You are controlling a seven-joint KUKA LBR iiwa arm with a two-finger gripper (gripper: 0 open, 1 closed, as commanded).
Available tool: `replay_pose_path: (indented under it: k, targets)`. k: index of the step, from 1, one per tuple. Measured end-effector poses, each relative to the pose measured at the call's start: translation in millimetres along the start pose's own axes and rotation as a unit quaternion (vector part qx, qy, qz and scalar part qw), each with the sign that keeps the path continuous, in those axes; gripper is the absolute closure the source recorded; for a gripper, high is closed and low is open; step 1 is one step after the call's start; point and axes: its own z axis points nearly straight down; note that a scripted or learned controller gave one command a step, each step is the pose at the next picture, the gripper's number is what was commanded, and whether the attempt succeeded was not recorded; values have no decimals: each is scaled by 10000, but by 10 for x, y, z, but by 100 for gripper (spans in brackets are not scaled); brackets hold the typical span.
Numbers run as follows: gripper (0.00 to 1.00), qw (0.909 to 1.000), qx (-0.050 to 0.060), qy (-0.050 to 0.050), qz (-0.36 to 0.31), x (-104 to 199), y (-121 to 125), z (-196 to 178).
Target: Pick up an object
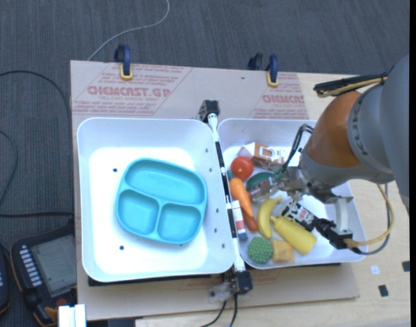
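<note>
Fingers of the gripper (288, 195) are hidden among toys, so we cannot tell their spread or hold. Directly beneath it, at the right white bin's (290, 261) centre, lies the curved yellow plastic banana (266, 214), with an orange plastic carrot (243, 201) at its nine o'clock. We should descend squarely over one toy, clear of neighbours, before closing.

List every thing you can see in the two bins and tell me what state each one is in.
Blue three-compartment plastic tray: lying flat in the left white bin.
Red toy tomato: resting in the right white bin.
Orange toy carrot: lying lengthwise by the divider.
Yellow toy banana: lying down.
Yellow bottle: on its side.
Green round toy: resting at the near edge.
</note>
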Motion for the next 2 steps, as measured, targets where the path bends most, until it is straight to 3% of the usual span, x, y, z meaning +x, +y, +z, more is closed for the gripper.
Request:
replay_pose_path:
  k: [1, 2]
  targets:
    - [100, 10000, -15, 4, -1, 2, 16, -110]
    - [0, 10000, -13, 4, -1, 3, 14, -108]
